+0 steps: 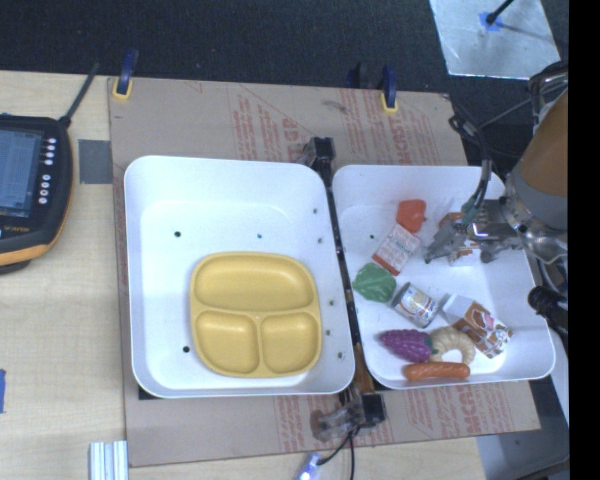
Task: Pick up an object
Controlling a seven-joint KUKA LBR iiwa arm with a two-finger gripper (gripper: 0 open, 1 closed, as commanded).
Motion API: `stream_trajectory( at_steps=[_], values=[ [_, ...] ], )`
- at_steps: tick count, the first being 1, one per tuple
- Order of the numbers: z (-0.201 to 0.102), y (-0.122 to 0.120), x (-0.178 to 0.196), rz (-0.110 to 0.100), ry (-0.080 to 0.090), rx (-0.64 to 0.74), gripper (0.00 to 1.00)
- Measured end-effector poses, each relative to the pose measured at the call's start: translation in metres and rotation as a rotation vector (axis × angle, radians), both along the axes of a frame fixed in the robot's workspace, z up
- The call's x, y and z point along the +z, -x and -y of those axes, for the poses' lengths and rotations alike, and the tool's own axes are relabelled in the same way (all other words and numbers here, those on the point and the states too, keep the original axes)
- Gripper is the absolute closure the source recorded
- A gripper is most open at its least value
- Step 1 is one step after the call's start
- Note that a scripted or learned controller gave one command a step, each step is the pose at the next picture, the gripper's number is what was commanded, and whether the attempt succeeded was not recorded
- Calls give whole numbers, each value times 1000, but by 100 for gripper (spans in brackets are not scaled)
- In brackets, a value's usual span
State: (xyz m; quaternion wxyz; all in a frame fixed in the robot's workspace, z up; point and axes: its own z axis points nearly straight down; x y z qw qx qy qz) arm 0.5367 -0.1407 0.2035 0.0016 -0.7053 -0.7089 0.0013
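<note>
Along the near edge of the right bin [540, 368], a carrot [436, 372] is lying beside a bunch of grapes [406, 344], with a croissant [454, 343] and a brown packet [480, 327] just behind them toward the near right corner. Nearer the bin's middle, a small can [415, 304] is resting just beside a green lump [375, 284], which is sitting close to the left wall. Farther back, a red-and-white carton [393, 249] is leaning toward a red piece [411, 214].

Over the far right part of that bin, the gripper [458, 242] is hanging off the arm [540, 168], its dark fingers spread apart with nothing between them. It is sitting above bare white floor, apart from the red piece and carton to its left.

Across the divider, the left bin [150, 198] is holding a yellow tray [255, 313] at its near middle.

By my reading the pick is not yet made: every object is lying in the bin, and choosing one, closing on it and lifting are all left.
</note>
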Motion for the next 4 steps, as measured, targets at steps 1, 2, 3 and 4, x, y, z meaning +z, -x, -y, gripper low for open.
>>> stream_trajectory(
  at_steps=[1,2,3,4],
  values=[
    [15,-87,-99,0,2,2,0],
    [18,-120,-112,1,0,2,0],
    [-6,-50,-112,-1,1,-1,0],
    [-5,-50,-102,-3,2,2,100]
  ],
)
